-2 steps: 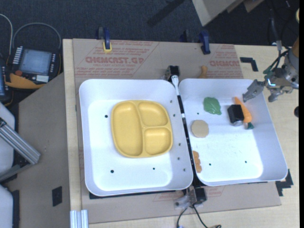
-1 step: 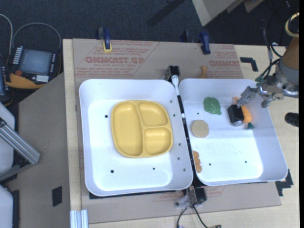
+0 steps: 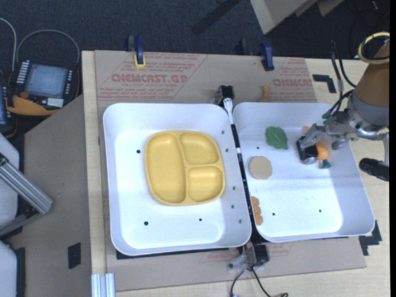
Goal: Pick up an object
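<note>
Where cardboard covers the bench, two white bins sit (dark carpet beyond).

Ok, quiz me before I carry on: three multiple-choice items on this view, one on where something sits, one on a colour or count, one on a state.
1. Where is the yellow divided plate?
A. In the left bin
B. In the right bin
C. On the cardboard outside the bins

2. What colour is the leaf-shaped piece in the right bin?
A. Red
B. Green
C. Blue

3. What lies in the plate's compartments?
A. A cookie
B. A carrot
C. Nothing

Answers:
1. A, the plate rests in the middle of the left bin.
2. B, it is green, lying just above the tan round piece.
3. C, all three compartments show bare yellow; the gripper is over the right bin, by a small orange piece.
</note>
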`<move>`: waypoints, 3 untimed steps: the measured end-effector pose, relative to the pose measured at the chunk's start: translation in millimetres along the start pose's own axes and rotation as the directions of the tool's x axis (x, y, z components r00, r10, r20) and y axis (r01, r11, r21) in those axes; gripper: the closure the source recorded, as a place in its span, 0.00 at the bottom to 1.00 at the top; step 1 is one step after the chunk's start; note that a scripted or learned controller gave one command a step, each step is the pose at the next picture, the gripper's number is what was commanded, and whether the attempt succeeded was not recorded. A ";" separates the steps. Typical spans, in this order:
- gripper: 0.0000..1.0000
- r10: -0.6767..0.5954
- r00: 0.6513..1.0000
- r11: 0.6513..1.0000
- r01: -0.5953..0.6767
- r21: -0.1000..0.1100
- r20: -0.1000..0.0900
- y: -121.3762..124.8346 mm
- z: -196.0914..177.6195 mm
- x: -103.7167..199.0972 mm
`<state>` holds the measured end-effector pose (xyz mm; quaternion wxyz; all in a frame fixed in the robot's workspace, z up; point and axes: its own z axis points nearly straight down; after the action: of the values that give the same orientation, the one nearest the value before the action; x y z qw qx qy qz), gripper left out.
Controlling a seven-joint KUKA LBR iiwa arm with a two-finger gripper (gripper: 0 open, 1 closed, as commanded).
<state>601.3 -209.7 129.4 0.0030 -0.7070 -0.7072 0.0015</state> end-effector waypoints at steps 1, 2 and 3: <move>1.00 0.000 1.000 1.000 0.000 -0.008 0.003 1.9 -14.2 -0.6; 1.00 -0.001 1.000 1.000 0.001 -0.015 0.006 1.2 -78.9 0.3; 1.00 0.000 1.000 1.000 0.000 -0.011 0.004 2.0 -91.3 0.1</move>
<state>603.9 -209.9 220.7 -0.0024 -0.7068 -0.7074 -0.0007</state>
